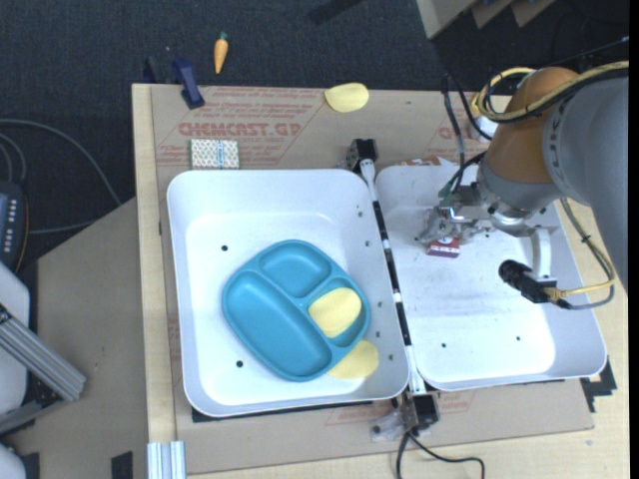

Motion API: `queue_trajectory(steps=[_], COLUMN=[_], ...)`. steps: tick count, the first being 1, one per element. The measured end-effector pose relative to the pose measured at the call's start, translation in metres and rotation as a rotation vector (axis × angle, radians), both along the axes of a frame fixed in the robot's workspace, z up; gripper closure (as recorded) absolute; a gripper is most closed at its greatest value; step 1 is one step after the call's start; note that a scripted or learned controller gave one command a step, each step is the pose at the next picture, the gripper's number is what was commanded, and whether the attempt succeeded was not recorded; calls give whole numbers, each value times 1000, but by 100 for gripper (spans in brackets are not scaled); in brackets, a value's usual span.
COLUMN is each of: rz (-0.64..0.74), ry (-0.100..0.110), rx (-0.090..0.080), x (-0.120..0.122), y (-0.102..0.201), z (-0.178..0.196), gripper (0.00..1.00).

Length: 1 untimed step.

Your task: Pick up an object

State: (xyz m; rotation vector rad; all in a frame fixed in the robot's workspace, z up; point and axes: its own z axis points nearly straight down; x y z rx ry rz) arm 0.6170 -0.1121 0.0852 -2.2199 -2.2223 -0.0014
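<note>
Two bins on the bench. The pincer sits low in the right bin, over a small dark-red item directly beneath it; its state cannot be told. Well to its left, the left bin holds a blue divided plate with a yellow piece on it. Judged step: descent onto the item. Next move calls for a closing grasp, then a lift.

I read red lettering "CHEMCAST G P" on the brown protective sheet covering the bench, behind the left bin, smaller red print in rows around it too blurred for me to read, fainter red print near the sheet's right corner likewise illegible
</note>
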Motion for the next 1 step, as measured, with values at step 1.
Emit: queue_trajectory(steps=[1], rz=[0], ry=[-1], rx=[0], x=[-23], y=[91], z=[100], gripper=[100])
